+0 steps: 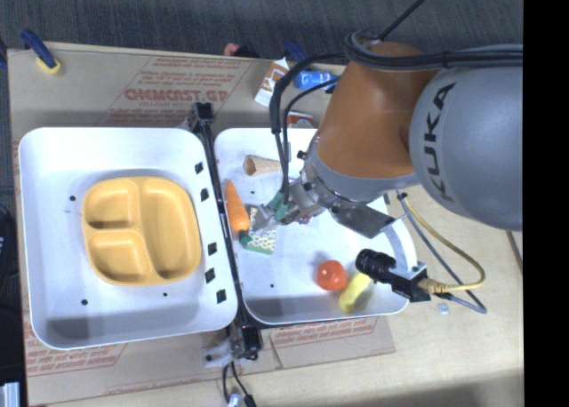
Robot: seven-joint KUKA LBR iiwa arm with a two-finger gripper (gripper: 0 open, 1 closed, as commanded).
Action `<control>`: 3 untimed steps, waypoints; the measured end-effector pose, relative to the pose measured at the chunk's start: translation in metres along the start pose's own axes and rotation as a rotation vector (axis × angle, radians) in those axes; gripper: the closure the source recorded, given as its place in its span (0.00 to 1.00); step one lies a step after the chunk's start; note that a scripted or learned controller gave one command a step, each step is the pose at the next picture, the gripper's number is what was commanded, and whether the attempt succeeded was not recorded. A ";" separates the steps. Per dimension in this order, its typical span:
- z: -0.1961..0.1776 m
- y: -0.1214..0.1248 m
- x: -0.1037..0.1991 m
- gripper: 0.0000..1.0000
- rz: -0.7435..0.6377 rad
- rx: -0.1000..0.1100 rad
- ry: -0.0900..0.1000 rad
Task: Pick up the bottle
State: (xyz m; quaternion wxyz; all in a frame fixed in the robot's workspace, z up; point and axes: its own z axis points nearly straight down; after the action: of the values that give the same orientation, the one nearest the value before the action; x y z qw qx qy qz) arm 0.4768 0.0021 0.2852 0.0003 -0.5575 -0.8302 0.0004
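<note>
The arm's [418, 143] big grey and orange bulk sits closest to the lens, hanging over the right bin's [293, 312] far-right part. The gripper [277, 211] comes down from it toward that bin's left wall. Cables and the wrist crowd it, so I cannot tell how far the claw is open or whether it has hold of anything.

What I take for the bottle [260, 240] is a small pale thing speckled with green. It lies flat on the bin floor close to the left wall, about midway along it. It is just beside the gripper, on the side toward the bin's near edge and slightly nearer the left wall. Its long axis seems to run roughly across the bin, from the left wall toward the right, but it is too small and partly shadowed for me to be sure, and I see no cap or neck. The carrot [236, 205] lies along the left wall, its near end almost touching the bottle, so I judge the claw has little room on that side
</note>
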 end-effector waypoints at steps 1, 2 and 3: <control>0.094 0.011 0.031 1.00 -0.190 0.004 0.002; 0.010 -0.006 -0.014 1.00 -0.410 -0.001 -0.001; 0.094 0.003 0.010 1.00 -0.534 0.002 0.002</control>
State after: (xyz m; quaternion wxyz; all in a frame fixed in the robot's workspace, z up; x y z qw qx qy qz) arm 0.4757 0.0129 0.1911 0.0019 -0.3189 -0.9478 0.0007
